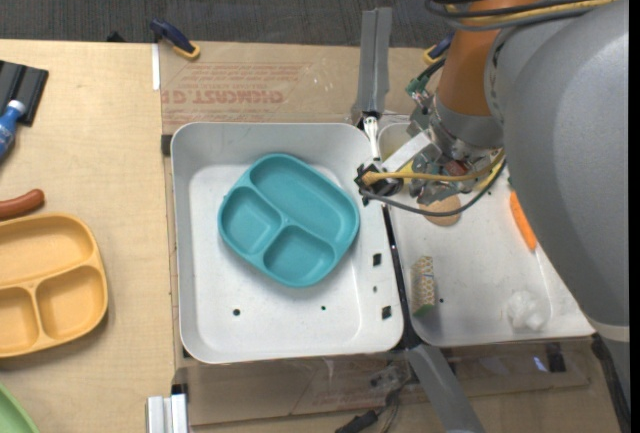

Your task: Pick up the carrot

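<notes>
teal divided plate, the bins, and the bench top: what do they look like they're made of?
Teal divided plate: likely molded plastic; uniform colour, rounded compartment walls, soft matte sheen.
Left bin and right bin: probably thin white plastic or painted sheet; smooth, rounded corners, a few small dark marks. Can't tell which.
Bench top: looks like light wood or plywood, faint grain, matte, with a sheet of brown printed cardboard on it.

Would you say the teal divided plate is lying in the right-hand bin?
No, the teal plate lies in the left bin, with nothing on it.

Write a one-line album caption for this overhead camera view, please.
Grey arm hangs over the right bin, a carrot beside it; teal tray in left bin.
</notes>
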`<state>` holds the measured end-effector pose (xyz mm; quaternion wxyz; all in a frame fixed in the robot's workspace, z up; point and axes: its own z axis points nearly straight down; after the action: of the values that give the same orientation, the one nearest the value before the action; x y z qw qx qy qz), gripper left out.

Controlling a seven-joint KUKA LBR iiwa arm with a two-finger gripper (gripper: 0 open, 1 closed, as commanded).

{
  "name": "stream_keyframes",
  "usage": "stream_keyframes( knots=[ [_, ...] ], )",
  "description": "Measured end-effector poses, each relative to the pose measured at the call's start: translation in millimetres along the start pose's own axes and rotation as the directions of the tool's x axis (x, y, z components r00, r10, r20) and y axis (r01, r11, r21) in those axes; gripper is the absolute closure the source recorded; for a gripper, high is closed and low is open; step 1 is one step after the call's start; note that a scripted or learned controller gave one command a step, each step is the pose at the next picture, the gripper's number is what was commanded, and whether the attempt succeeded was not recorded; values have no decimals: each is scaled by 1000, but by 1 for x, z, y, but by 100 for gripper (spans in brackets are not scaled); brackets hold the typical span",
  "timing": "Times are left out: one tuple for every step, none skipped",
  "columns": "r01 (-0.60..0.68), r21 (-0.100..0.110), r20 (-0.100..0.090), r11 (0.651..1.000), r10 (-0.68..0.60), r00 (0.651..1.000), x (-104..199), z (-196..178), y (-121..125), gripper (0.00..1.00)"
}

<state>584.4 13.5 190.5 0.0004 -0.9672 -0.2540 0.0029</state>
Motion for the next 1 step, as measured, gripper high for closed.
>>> stream_keyframes(
  knots=[
    [-263,-1,-3,965,263,965,24,-1,4,100]
  ],
)
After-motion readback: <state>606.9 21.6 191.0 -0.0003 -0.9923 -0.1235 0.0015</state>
